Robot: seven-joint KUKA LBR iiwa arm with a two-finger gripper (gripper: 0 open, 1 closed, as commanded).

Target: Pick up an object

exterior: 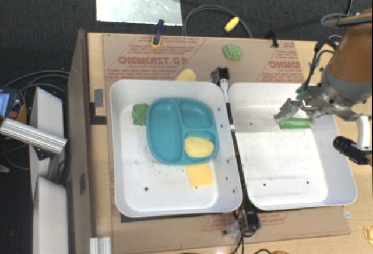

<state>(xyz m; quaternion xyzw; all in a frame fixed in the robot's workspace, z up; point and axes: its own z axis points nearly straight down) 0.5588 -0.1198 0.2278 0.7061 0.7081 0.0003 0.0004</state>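
Green stick-shaped object (295, 123) is lying in the right bin (291, 189), near its far right area, long axis running left-right. Gripper (289, 110) is hanging just above its left end; grip state cannot be told from here.

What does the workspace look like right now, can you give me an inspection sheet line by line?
Surface: two shallow white plastic bins on a brown board.
Job's things: long green piece in right bin; teal divided plate holding a yellow lump, flat yellow slice and green leafy piece in left bin.
Clutter: green knobbly ball on the board.
Grippers: pincer just above the green piece.
Cables: black loop behind.
Surroundings: dark floor.
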